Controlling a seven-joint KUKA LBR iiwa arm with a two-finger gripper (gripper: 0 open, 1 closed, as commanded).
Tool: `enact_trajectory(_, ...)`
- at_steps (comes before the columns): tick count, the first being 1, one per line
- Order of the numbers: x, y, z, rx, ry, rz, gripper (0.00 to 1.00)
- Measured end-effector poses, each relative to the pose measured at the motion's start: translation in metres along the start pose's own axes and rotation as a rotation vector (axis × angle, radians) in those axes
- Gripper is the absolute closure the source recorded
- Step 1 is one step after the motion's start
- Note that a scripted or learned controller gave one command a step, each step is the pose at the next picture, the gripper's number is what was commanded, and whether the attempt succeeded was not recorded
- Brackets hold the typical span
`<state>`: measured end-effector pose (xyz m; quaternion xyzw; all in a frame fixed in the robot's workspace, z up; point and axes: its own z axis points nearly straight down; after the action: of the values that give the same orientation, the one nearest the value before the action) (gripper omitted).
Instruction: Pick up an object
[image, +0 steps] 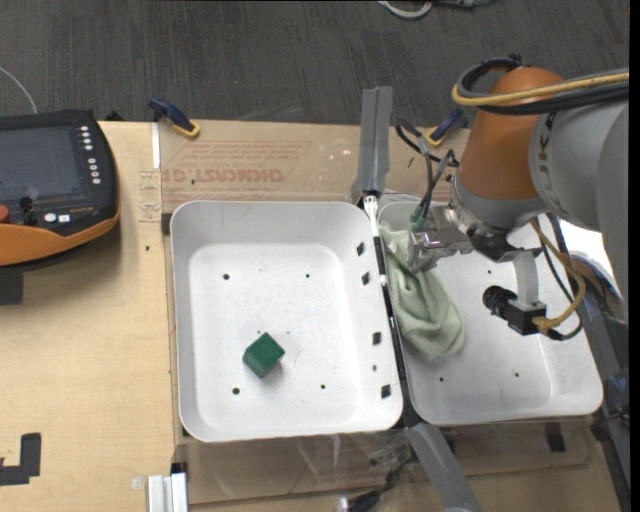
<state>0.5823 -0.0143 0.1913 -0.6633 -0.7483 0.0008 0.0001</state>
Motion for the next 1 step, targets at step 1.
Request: enact_trajectory(1,0.0640,-0.0328,-0.0445,0.001,0.000,-0.035,1.00)
